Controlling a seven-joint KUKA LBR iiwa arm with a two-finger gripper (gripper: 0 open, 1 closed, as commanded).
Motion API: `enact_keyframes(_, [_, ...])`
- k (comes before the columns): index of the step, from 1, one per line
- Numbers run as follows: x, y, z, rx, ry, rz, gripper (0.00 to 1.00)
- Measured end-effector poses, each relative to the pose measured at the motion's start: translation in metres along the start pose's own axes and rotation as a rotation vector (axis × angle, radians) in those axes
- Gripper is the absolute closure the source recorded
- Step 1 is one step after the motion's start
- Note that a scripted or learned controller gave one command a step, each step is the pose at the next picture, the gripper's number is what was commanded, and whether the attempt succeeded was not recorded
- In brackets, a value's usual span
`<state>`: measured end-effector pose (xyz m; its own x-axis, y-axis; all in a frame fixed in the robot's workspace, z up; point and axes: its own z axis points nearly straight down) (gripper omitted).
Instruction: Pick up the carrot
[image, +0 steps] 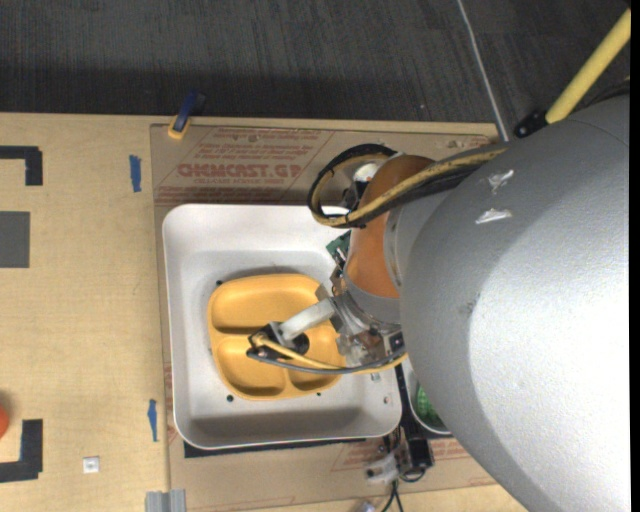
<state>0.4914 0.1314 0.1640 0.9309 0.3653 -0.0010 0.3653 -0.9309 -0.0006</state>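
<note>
A large yellow lobed thing (250, 305) lies in the middle of the left white bin (190, 300). My gripper (352, 345) hangs low over that bin's right side, at the yellow thing's right edge. The grey arm and its orange band (372, 250) cover the space around and under the gripper. I cannot make out a carrot; whatever lies beneath the wrist is hidden.
The arm hides most of the right bin; a bit of green (426, 405) shows at its near left corner, and another green speck (343, 243) sits by the orange band. A small red-orange thing (3, 421) lies at the bench's far left edge.
</note>
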Motion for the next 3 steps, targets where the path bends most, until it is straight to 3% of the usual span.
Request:
enact_keyframes(1, [-0.001,0.030,-0.050,0.000,0.001,0.079,1.00])
enact_keyframes(2, [-0.013,0.000,-0.042,0.001,0.000,0.174,1.00])
enact_keyframes(3, [-0.010,0.028,-0.103,-0.001,0.002,0.174,1.00])
